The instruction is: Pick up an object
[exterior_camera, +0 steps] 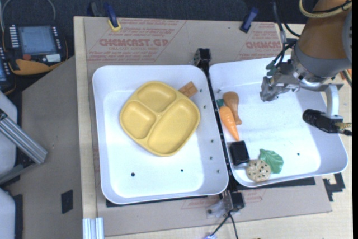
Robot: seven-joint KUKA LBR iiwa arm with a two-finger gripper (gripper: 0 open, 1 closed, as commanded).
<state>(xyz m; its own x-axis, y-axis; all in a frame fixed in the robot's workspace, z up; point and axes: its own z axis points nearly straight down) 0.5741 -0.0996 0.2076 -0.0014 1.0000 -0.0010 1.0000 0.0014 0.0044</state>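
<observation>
Left bin (112,137): we log one yellow divided plate (160,117), lying flat near the middle, with a small brown block (188,89) touching its far right edge. Both sit well apart from the arm, so we judge them unlikely targets.

Right bin (313,143): along the left wall we list a tan drumstick-shaped toy (231,102) beside an orange carrot (228,122), then a black block (239,152), a round speckled cookie (258,170) and a green leafy piece (272,159) touching it at the near edge. The items crowd the divider side, leaving the bin's middle bare for approach.

Gripper (270,90): it hangs over the far part of the right bin, near the drumstick but apart from it. We see nothing between the fingers; how wide they stand we cannot tell, the view being too coarse there.
</observation>
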